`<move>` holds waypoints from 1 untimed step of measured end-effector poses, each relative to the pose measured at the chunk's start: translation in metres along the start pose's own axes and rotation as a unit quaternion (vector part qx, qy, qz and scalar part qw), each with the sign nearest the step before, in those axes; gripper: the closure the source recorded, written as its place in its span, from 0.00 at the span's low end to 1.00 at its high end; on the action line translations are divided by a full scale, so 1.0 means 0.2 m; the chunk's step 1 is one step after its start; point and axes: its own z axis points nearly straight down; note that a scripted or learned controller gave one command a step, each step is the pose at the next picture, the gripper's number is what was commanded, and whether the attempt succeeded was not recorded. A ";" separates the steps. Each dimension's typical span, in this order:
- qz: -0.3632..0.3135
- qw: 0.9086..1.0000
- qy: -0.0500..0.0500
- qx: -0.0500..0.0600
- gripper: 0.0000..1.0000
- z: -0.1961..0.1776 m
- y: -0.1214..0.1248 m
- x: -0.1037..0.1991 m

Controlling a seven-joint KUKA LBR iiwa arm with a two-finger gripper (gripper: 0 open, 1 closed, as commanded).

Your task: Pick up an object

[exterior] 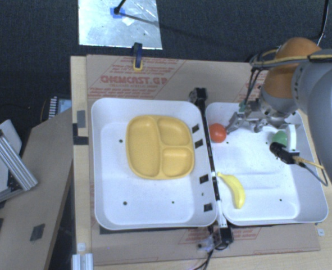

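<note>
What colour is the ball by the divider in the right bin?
Orange-red ball, seen in the camera view.

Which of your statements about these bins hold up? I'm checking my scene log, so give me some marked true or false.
1. The yellow divided plate lies in the left bin. True.
2. The banana lies on the plate. False: it lies in the right bin.
3. The red ball sits near the divider between the bins. True.
4. The end effector hangs over the left bin. False: it is over the right bin, beside the ball.
</note>
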 end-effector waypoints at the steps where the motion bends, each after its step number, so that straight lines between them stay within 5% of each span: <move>1: -0.001 1.000 0.001 -0.003 1.00 -0.07 0.01 0.00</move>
